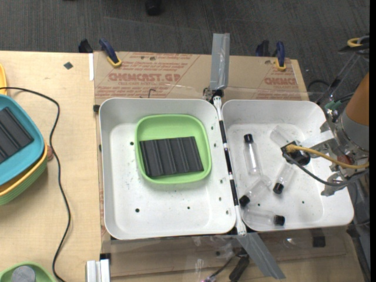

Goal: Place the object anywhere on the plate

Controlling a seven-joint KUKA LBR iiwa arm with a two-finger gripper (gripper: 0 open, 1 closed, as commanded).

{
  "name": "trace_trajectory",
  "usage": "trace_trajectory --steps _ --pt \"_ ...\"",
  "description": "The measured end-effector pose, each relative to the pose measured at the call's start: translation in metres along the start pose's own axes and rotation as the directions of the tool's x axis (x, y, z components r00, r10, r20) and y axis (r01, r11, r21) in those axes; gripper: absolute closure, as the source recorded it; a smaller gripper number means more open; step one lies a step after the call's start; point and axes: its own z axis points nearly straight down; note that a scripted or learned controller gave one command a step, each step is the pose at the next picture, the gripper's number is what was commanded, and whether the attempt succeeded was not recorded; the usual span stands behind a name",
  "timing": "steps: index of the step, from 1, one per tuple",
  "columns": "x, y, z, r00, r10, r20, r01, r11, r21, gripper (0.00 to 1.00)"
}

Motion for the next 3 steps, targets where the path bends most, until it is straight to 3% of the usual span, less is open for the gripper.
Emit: trace_trajectory --steps 2,3 --pt "0.020 -0.093 -0.040 1.000 -0.001 -0.002 0.001 1.000 -0.003 0.00" --pt "0.029 -0.141 -0.032 1.000 0.006 -0.003 -0.006 1.000 -0.002 0.00"
